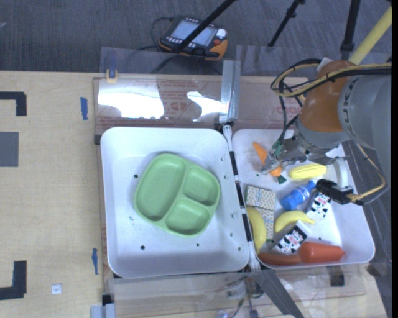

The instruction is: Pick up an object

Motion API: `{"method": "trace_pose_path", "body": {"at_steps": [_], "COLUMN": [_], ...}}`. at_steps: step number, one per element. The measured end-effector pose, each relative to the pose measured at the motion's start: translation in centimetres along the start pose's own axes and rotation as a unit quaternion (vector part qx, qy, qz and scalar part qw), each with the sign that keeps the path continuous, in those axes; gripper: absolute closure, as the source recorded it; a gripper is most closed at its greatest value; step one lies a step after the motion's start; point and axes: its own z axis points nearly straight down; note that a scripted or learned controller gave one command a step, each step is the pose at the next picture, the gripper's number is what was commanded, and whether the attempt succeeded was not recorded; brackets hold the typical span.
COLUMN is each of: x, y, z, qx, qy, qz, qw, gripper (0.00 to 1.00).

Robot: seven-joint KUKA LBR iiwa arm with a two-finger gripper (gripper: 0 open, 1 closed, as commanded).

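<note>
The work surface was a pale wooden bench [50, 186] marked with black tape corner marks [17, 102], a grey square patch [9, 149] and short strips of blue tape [84, 107]. A clear plastic sheet [161, 99] stood along the far edge of the bench and returned bright glare from overhead lighting. Behind the bench lay a dark grey carpeted floor [62, 31] on which rested an orange-and-black handheld pendant [193, 36] with its cable, thin black stand legs [292, 18] and a yellow pole [373, 31].
</note>
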Motion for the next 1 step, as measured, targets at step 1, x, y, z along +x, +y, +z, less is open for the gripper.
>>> {"method": "trace_pose_path", "body": {"at_steps": [1], "x": [2.61], "y": [3.95], "z": [-8.69], "qx": [0.002], "qy": [-0.001], "qz": [-0.001], "qw": [1.0000], "gripper": [1.00]}}
